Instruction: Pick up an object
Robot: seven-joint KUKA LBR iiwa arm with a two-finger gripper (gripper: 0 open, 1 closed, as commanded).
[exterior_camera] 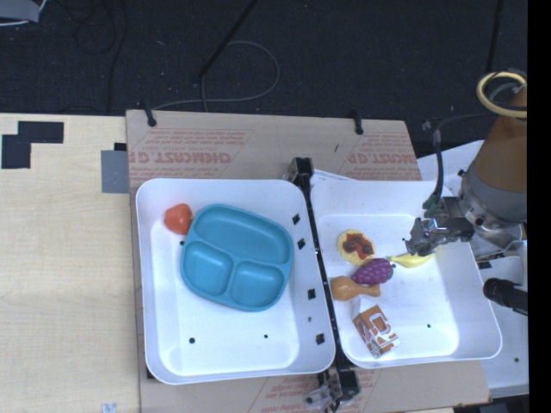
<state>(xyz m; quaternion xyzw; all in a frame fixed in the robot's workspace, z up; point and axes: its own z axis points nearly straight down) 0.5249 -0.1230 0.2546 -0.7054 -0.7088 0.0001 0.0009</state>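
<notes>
The arm is reaching in from the right over the right bin [482, 334], its gripper [424, 241] hanging low at the bin's right side, directly above the right end of a yellow banana [411, 261]. Whether the gripper is spread, pressed together, or pinching the banana cannot be told here, since the dark wrist hardware is hiding that spot. The banana is lying on the bin floor, touching or just beside the purple grapes [373, 272] to its left, which is probably why the gripper is approaching the banana's free right end. A round pastry [355, 245] is sitting farther back, an orange-brown drumstick [353, 287] is lying nearer, and a small printed carton [375, 330] is nearest. The left bin [164, 351] is holding a blue divided plate [237, 257] with a red tomato [178, 218] beside it, well apart from the gripper.
</notes>
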